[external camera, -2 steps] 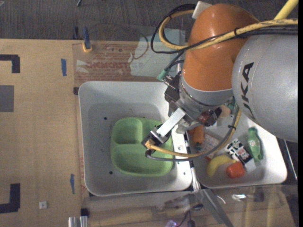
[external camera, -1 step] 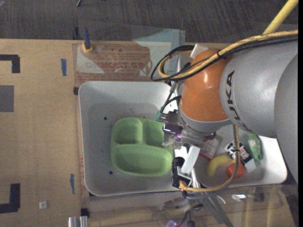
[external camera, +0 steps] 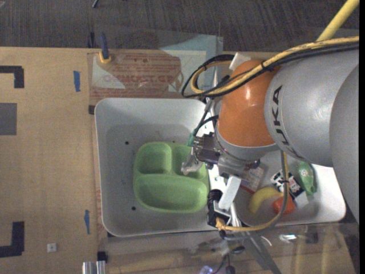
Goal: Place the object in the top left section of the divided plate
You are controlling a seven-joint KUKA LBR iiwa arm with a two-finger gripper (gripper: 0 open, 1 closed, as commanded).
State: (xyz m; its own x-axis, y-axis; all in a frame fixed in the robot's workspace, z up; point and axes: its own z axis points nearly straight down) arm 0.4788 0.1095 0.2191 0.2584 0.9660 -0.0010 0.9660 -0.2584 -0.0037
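A light green divided plate (external camera: pixel 165 181) lies in the left white bin (external camera: pixel 114 153). It has one large section toward the bottom and smaller sections along the top. My gripper (external camera: pixel 190 163) hangs over the plate's upper right part, near the edge of a small section. The orange wrist band and grey arm (external camera: pixel 251 113) cover most of the gripper from above. No object can be made out at the gripper's tip.
The right bin (external camera: pixel 328 210) holds a yellow banana-shaped item (external camera: pixel 263 198), an orange piece (external camera: pixel 284 205), a green item (external camera: pixel 307 177) and a black-and-white item (external camera: pixel 282 181). Cables (external camera: pixel 239 224) loop below the wrist. Cardboard (external camera: pixel 137 73) lies behind the bins.
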